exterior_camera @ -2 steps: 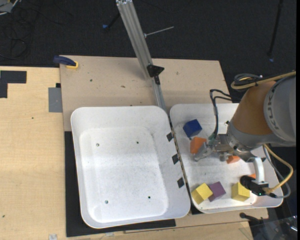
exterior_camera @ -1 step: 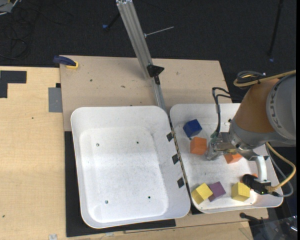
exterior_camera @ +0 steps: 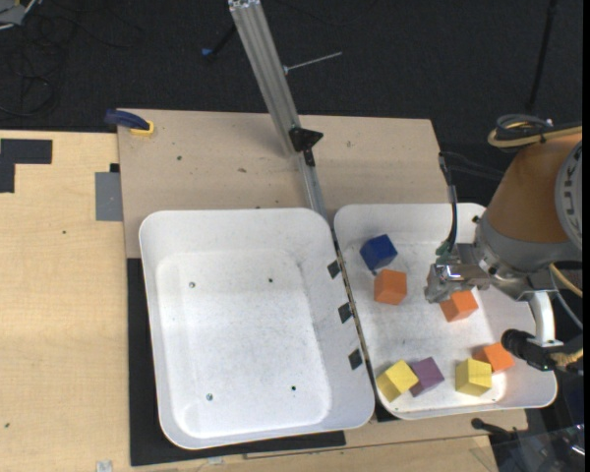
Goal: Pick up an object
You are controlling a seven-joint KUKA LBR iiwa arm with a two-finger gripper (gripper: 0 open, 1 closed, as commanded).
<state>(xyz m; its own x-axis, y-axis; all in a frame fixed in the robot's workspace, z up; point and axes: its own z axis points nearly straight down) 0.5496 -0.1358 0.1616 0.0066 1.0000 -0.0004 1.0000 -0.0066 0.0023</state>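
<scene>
1. Pale wooden bench against a dark background with loose cables; slanted aluminium rail rising behind the two white bins.
2. Left bin bare apart from a few dark specks; right bin holding all the blocks.
3. Inside the right bin: blue block near the far left, orange block just in front of it, yellow block touching a purple block at the near edge, second yellow block beside a small orange block at the near right.
4. Gripper low over the middle of the right bin, directly against another orange block, which sits just below and to the right of the metal tip.
5. Finger spacing impossible to judge from this angle; wrist housing in the way. Unclear too whether that block sits between them or merely beside them.
6. Likely target: the orange block at the tip, judged from closeness alone.
7. Risks: a closure landing on one corner and flicking the block aside; a descent slightly off-centre pushing it along the bin floor instead of straddling it; a grip on slanted faces slipping during the lift.
8. Neighbouring blocks well apart from the target, so little chance of a double grab.
9. No readable brand, label or writing anywhere.
</scene>
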